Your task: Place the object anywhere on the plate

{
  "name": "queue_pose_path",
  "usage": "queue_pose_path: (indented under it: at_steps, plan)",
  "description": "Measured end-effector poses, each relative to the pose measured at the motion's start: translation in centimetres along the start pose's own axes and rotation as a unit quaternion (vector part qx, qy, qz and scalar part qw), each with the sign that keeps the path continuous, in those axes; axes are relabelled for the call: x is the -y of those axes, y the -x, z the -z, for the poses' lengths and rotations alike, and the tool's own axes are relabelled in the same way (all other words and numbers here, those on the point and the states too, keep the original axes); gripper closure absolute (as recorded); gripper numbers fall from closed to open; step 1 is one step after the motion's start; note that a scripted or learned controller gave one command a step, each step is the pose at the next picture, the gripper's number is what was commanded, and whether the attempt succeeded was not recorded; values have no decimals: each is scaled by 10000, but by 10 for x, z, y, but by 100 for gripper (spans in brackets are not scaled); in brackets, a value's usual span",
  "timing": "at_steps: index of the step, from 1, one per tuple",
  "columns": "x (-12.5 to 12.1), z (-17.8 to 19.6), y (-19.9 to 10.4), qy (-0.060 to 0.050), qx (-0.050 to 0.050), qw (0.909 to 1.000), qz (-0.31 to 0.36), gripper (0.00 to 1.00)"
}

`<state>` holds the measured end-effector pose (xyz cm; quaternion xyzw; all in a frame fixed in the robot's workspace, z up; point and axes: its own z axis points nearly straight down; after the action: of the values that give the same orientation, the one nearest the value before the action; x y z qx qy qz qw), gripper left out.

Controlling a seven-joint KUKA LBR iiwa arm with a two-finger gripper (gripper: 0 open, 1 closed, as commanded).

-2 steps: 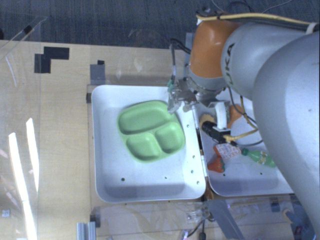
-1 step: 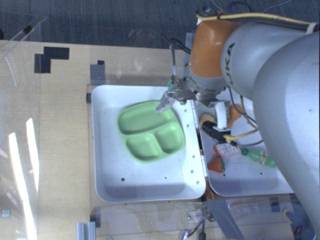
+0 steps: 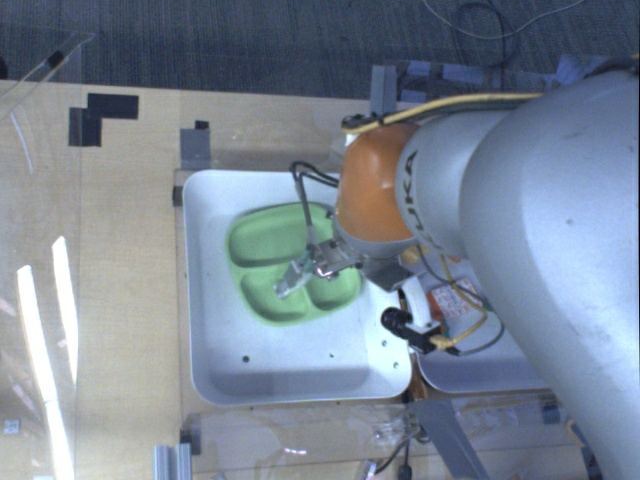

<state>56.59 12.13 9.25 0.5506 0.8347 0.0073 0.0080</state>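
Green plate (image 3: 262, 240) in left bin (image 3: 210, 298) | gripper (image 3: 296, 280) low over plate | finger spread: cannot tell

A robotics lab: a pale wooden bench (image 3: 110, 298) carries white bins (image 3: 215, 368) fixed in place by metal brackets (image 3: 195, 146), black tape markers (image 3: 100, 116) sit on its surface, loose cables (image 3: 480, 13) trail over dark carpet (image 3: 250, 18), and a clear panel (image 3: 40, 78) stands alongside
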Motion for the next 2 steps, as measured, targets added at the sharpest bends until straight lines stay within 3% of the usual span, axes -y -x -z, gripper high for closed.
queue_pose_path:
  at_steps: [1,2]
  plan:
    - [-47,-4,18,-219,-98,9989,-400,0]
    - [-102,10,-30,-634,-13,9906,-1212,0]
